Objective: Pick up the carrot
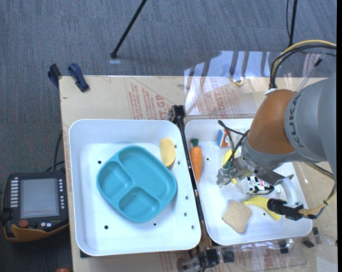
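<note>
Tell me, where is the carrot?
The carrot lies in the right bin, against its left wall, left of the end effector.

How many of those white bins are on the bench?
2. The left bin holds a blue divided plate; the right bin holds the carrot along its left wall. The arm covers part of it.

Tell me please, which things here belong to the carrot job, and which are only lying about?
For the job:
- small orange carrot with green top, right bin, by its left wall
- gripper, near it

Lying about:
- blue divided plastic plate
- pale yellow piece
- slice of toast
- yellow banana
</note>
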